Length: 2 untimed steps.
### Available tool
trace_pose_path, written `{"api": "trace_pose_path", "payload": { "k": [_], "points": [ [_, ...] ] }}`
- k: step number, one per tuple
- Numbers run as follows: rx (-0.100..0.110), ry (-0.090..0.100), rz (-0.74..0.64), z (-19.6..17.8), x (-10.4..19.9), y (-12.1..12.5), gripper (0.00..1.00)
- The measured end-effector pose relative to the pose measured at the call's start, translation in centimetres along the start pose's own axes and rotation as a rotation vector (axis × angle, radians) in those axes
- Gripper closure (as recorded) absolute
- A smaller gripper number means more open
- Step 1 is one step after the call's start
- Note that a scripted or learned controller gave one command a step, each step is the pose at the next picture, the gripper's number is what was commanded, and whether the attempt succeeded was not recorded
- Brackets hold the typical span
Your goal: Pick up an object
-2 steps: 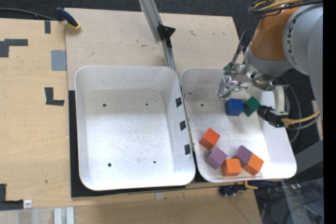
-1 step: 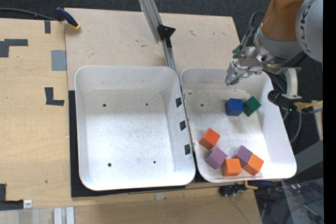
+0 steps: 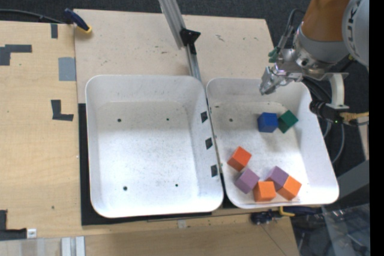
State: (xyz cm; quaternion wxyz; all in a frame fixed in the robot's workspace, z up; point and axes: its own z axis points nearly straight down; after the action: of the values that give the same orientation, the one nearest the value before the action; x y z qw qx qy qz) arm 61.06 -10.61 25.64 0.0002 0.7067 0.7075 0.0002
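The right bin [image 3: 315, 147] holds several small blocks. A blue cube [image 3: 267, 122] and a green cube [image 3: 288, 120] lie side by side near its far end. An orange cube [image 3: 240, 158] sits alone in the middle. Two purple cubes [image 3: 246, 180] [image 3: 278, 176] and two more orange cubes [image 3: 264, 190] [image 3: 291, 187] cluster at the near end. My gripper [image 3: 267, 86] hangs over the bin's far end, up and slightly left of the blue cube, with nothing visible between its fingers.
The left bin [image 3: 96, 129] stands beside the right one, their rims touching. A slanted metal rail [image 3: 170, 6] runs from the top down to the bins' junction. A blue and yellow clamp [image 3: 78, 20] lies on the bench at far left.
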Motion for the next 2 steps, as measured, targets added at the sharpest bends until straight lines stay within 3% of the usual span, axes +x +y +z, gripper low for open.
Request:
{"api": "trace_pose_path", "payload": {
  "k": [2],
  "points": [
    [0.004,0.001,-0.004,2.4,10.1,-2.2,1.0]
  ]
}}
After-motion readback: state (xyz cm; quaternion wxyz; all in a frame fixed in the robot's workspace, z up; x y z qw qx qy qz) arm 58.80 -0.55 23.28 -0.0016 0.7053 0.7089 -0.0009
